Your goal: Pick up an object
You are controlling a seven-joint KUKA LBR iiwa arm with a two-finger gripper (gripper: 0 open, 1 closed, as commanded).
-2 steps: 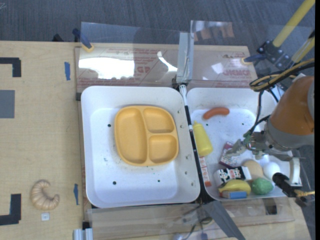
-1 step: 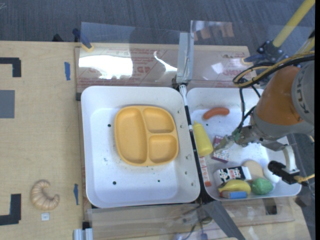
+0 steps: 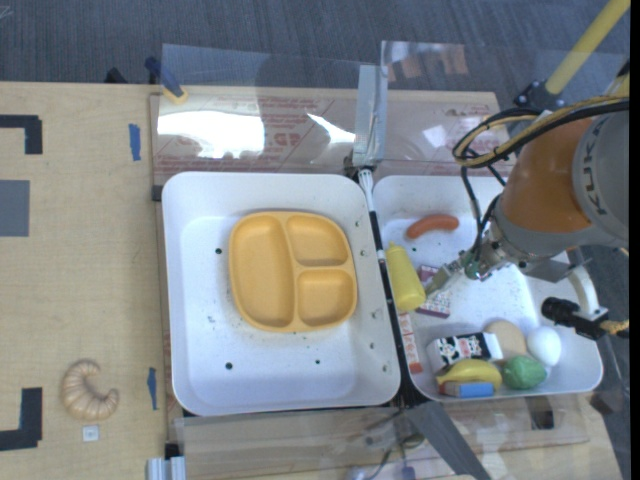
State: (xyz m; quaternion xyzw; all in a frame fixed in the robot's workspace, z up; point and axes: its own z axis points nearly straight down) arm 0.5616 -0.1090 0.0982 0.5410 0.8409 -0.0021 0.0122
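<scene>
We see the bench [image 3: 70,218] first, pale wood with black marks along its left side. On it sit two shallow white bins side by side. The left bin [image 3: 190,298] holds a yellow divided plate [image 3: 292,270] with three compartments, lying flat near the bin's middle. The right bin [image 3: 580,363] is the more crowded one.

The arm [image 3: 560,183] comes in from the right, its orange band bulking over the upper right part of the right bin. Below it the gripper [image 3: 478,265] hangs low over the middle of that bin, and we cannot tell whether its fingers are open or closed, since the wrist hides much of them.

Among the loose things, a yellow bottle [image 3: 405,279] lies along the right bin's left wall, just left of the gripper. A red sausage [image 3: 432,226] rests above it, near the back wall. In the front of the bin we find a black-and-white carton [image 3: 466,348], a banana [image 3: 470,372] just below it, a green ball [image 3: 524,372], a white egg [image 3: 545,346] and what may be a tan potato [image 3: 505,336], all huddled close together.

Out on the bench, well apart from both bins, a croissant [image 3: 88,388] lies at the front left.
</scene>
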